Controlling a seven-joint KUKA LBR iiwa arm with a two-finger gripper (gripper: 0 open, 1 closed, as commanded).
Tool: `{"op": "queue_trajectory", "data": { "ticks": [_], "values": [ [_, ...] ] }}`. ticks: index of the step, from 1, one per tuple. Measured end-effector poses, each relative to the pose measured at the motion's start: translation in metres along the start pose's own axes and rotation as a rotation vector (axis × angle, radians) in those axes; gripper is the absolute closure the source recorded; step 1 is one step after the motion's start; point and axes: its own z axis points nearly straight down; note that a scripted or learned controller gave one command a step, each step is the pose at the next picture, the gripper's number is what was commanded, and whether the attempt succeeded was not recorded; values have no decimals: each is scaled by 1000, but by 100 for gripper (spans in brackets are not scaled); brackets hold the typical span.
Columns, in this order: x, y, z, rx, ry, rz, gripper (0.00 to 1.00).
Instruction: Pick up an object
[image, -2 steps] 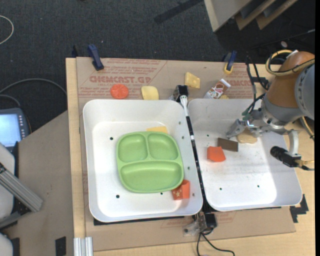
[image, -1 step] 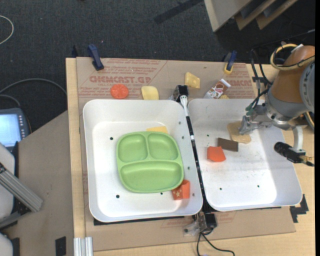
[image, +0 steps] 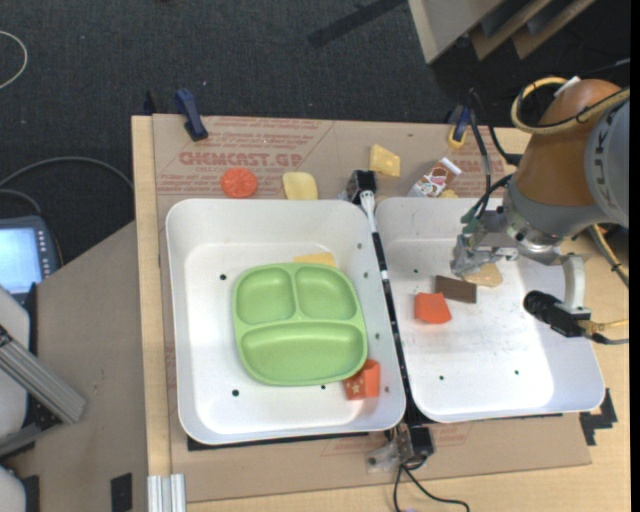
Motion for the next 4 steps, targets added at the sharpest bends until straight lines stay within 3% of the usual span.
{"op": "queue_trajectory", "data": {
  "ticks": [1,2,3,4],
  "values": [
    [-5,0,3,1,-3,6,0],
    [11,-20,69,-16,-3,9,0],
    [-51,11,40,-8,-9,9,0],
    [-43,19,71,-3,-5,6,0]
  ]
}}
